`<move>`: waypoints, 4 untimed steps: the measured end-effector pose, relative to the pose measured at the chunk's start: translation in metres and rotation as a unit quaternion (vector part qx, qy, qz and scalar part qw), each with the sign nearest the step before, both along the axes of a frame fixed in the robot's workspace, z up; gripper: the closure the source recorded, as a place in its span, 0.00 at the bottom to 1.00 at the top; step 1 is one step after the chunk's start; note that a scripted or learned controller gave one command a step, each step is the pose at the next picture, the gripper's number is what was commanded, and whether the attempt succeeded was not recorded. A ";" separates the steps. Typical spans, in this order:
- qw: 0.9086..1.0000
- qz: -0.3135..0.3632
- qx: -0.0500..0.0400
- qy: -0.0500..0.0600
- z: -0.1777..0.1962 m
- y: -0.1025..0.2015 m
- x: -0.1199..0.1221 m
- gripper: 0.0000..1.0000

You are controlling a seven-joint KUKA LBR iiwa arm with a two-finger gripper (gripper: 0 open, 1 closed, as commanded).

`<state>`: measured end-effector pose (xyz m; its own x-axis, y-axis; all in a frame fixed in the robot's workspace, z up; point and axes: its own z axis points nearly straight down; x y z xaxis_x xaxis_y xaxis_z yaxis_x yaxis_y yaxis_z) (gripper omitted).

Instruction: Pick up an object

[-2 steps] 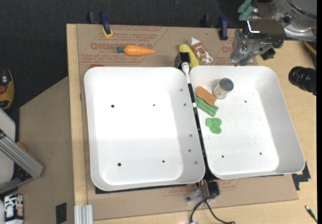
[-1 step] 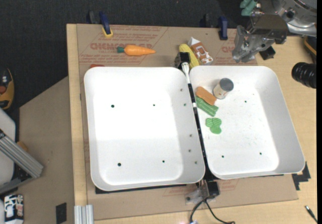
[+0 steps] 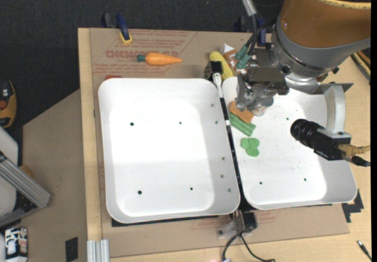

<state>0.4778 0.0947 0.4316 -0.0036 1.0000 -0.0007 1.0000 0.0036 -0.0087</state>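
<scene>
While the grey two-finger gripper hangs low at the far left corner of the right white bin, over a green and orange toy piece, nothing looks lifted, so the pick seems undone. Its grip I cannot tell, since the wrist hides the contact; a small green ridged toy lies nearer

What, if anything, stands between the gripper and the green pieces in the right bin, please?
Nothing visible stands in the way. The gripper is low at the right bin's left side, right over the orange-and-green piece; the small green piece lies uncovered just in front.
</scene>
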 end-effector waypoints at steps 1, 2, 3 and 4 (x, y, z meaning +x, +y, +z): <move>1.000 0.001 0.003 -0.011 0.109 0.052 0.002 1.00; 1.000 -0.001 0.000 -0.005 0.104 0.049 0.001 0.00; 1.000 -0.001 0.001 -0.007 0.114 0.050 0.002 1.00; 1.000 -0.001 0.001 -0.006 0.114 0.050 0.002 0.00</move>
